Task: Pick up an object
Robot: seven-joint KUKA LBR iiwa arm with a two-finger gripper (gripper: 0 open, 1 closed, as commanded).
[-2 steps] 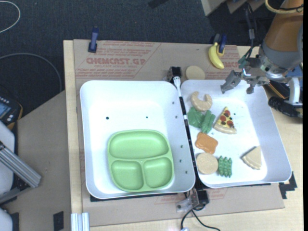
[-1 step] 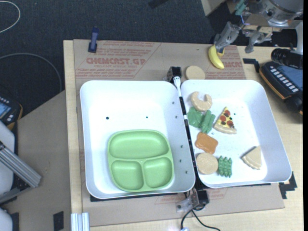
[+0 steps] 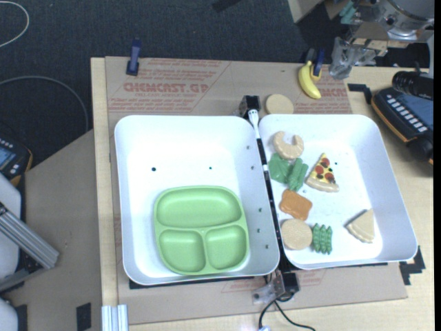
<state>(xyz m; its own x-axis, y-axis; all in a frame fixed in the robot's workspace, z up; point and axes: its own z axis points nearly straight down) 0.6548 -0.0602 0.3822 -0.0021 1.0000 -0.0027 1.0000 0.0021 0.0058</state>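
Seen from the overhead camera: gripper raised beyond the right bin, near a banana on the bench (finger state impossible to tell), with pizza slice, orange piece lying in that bin.

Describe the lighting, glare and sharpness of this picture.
Camera view: even overhead light, with soft shadows inside the left bin around the green tray; the white bins look bright with little surface detail; the toy foods in the right bin are fairly sharp; the gripper near the banana is softer and hard to read.
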